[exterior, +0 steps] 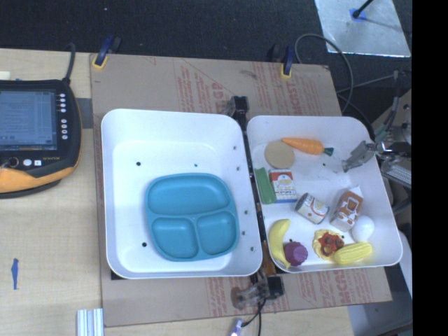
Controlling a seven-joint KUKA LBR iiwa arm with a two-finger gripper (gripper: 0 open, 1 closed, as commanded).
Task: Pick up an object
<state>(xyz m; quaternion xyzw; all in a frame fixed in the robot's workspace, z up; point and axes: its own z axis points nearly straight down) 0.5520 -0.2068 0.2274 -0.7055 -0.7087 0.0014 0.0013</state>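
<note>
The right white bin (374,187) holds the loose items. An orange carrot (303,145) lies at the back beside a round tan cookie (279,155). In the middle are a green bar (264,185), a small red-and-white box (283,185), a tilted can (311,208) and a brown carton (346,208). Along the front sit a yellow banana (278,239), a purple fruit (295,253), a pizza slice (327,243), yellow corn (353,253) and a white egg (364,227). My gripper (357,156) hangs over the bin's right rear part, right of the carrot, with nothing seen in it.
The left white bin (126,138) carries a blue divided plate (190,214). A tablet in an orange case (35,135) lies on the bench at the far left. Clamps (286,60) and cables run along the cardboard's back edge.
</note>
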